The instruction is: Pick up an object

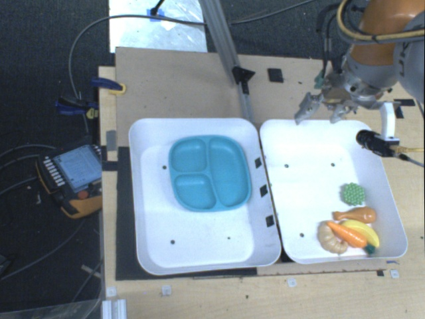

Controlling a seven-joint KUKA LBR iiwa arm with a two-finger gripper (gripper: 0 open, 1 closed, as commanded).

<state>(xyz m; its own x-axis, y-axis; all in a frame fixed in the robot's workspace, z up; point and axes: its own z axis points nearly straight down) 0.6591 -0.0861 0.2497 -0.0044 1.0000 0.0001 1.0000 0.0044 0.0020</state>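
**Crowded corner makes a clean pick doubtful**

The things to pick lie bunched in the near right corner of the right bin: a carrot lying across a yellow banana, a tan croissant-like piece touching the carrot's end, a brown drumstick just behind them, and a green knobbly ball, perhaps broccoli, a little apart toward the far side. They look like small, smooth toy foods, rounded and likely slippery.

The risk, as I judge it, comes from that crowding. Fingers coming down among touching pieces may land on top of one, push the cluster against the bin wall, or nip two at once and drop both. The green ball stands clearest but could roll away.

The claw hangs over the far edge of the right bin, well apart from the pile, its fingers spread with nothing between them.

The left bin holds a blue divided plate; both bins sit on the worktop.
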